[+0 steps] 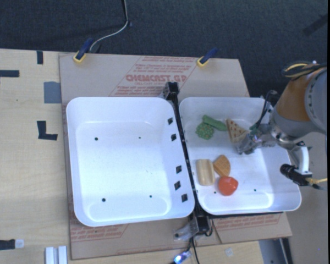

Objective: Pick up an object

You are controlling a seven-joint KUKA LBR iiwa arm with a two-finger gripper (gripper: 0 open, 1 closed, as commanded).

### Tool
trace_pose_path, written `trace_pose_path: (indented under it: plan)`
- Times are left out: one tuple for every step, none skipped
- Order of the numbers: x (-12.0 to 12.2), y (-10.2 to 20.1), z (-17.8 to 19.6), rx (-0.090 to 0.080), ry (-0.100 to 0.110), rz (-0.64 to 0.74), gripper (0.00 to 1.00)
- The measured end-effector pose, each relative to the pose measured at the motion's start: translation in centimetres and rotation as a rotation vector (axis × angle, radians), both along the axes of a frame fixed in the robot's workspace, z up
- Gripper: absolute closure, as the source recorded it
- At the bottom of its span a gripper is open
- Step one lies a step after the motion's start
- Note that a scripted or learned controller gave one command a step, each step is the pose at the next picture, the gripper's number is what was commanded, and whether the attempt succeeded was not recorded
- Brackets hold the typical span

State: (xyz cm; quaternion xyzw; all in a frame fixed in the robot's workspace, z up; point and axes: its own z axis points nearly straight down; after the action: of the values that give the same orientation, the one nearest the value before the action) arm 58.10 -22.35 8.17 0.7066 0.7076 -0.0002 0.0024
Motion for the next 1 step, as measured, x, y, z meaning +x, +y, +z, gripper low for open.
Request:
trace_pose_path:
  plan:
    - [6.52, 0.01, 0.39, 0.002, 0.000, 0.002, 1.00]
